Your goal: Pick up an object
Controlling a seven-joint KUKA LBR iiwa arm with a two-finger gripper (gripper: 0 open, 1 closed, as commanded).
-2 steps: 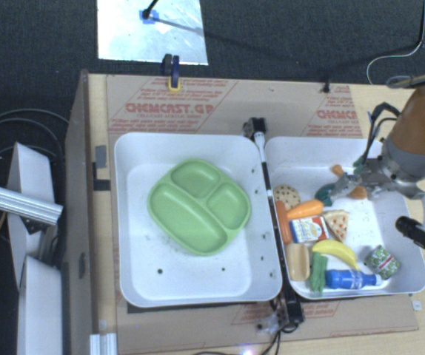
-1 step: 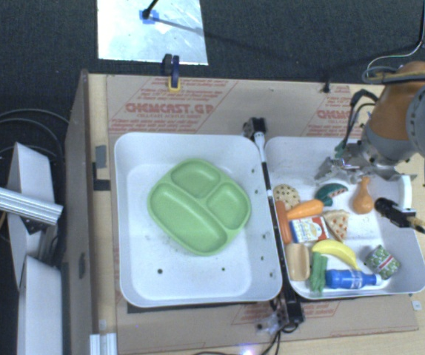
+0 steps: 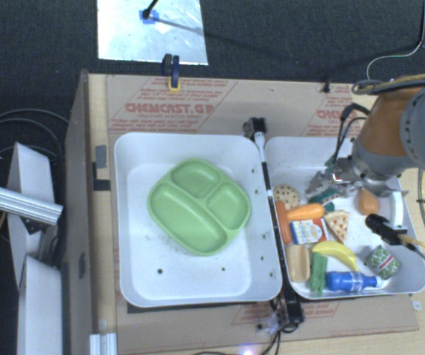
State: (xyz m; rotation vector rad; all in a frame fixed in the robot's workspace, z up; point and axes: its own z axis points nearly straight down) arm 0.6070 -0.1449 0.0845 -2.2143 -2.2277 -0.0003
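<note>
**Claw low over the crowded right bin**

The claw (image 3: 329,182) hangs just above the carrot (image 3: 303,212) in the right bin (image 3: 412,272); whether it is open I cannot tell. Best drop straight onto the carrot, avoiding the cookie (image 3: 286,195) and pizza slice (image 3: 338,224) beside it.

You have 2 smooth white plastic bins (image 3: 131,220) on a matt brown cardboard sheet (image 3: 198,102). The green divided plate (image 3: 199,207) looks like matt plastic. A shiny foil-like sheet (image 3: 151,21) lies on rough dark carpet (image 3: 27,35). The banana (image 3: 336,254) and blue bottle (image 3: 349,280) look glossy plastic.
</note>
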